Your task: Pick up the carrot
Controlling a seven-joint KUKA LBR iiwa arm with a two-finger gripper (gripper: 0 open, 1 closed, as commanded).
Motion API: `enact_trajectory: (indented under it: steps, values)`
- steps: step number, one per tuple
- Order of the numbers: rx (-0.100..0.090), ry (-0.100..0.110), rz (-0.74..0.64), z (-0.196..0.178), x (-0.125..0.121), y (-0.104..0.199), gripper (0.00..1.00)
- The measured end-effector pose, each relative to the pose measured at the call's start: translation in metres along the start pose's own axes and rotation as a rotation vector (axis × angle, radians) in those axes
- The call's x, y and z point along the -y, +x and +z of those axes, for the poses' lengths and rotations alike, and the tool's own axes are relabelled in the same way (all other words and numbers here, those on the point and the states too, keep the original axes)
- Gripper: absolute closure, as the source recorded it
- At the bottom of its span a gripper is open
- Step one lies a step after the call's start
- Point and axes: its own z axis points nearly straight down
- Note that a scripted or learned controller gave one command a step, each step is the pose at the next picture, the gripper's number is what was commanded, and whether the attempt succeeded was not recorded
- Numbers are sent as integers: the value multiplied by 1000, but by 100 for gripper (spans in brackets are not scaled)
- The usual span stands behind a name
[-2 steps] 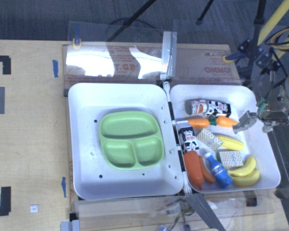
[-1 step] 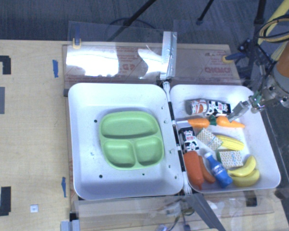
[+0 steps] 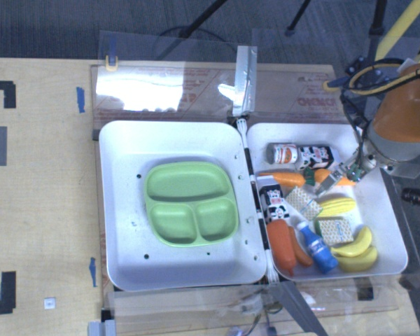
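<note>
We see two shallow white bins side by side on the table (image 3: pixel 42 187). The left bin (image 3: pixel 126 145) holds a green divided tray (image 3: pixel 191 203) with one long compartment at the far side and two smaller ones nearer us; the tray lies flat near the middle of the bin. The right bin (image 3: pixel 392 215) is crowded. Along its far side lies a small can (image 3: pixel 283 153) on its side, with a black-and-white carton (image 3: pixel 315 156) just beside it. Below them lies the carrot (image 3: pixel 301 179), stretched across the bin from left to right, its orange body running toward the gripper (image 3: pixel 351 171), which we see at the carrot's right end, near the bin's right wall. We cannot tell how the fingers stand, nor whether they touch the carrot. Under the carrot lie a checkered packet (image 3: pixel 302 203), a yellow corn cob (image 3: pixel 338 206) and a sponge-like block (image 3: pixel 334 229). A second small black-and-white carton (image 3: pixel 274 201) sits by the bin's left wall. Nearer us lie a red-orange sausage-shaped thing (image 3: pixel 283 247), a blue bottle (image 3: pixel 316 247) leaning against it, and a banana (image 3: pixel 357 250) in the near right corner. The arm (image 3: pixel 400 121), with its orange band, comes in from the right over the bin's far right corner.
</note>
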Motion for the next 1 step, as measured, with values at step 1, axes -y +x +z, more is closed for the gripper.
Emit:
enact_trajectory:
  steps: [1]
  values:
    - [0,0,2,-10,1,-1,100]
